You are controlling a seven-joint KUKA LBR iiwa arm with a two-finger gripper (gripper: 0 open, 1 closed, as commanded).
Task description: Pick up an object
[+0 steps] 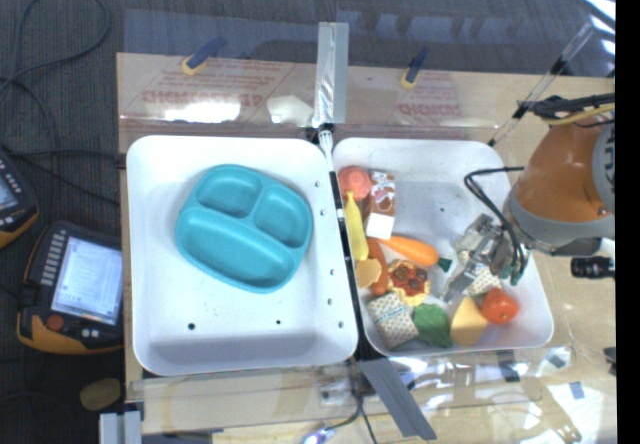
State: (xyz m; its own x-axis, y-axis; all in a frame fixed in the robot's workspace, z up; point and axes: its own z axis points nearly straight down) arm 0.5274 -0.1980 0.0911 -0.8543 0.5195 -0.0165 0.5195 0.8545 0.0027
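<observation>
The right bin [440, 157] holds several toy foods. Along its left side lie a yellow banana [354, 224], an orange carrot [412, 249], a pizza slice [407, 278] and a red-and-white pack [381, 194]. Near the front are a green piece [432, 322], a yellow wedge [467, 320] and a red tomato [499, 306]. My gripper [468, 270] hangs low over the bin's right half, just above and left of the tomato. Its fingers point down-left toward the pizza and the wedge, and nothing shows clearly between them.
The left bin [150, 232] carries a blue divided plate [245, 224]. A metal divider post [331, 72] stands between the bins at the back. A handheld pendant [75, 282] lies on the floor to the left. Cables run from the arm's wrist [560, 182].
</observation>
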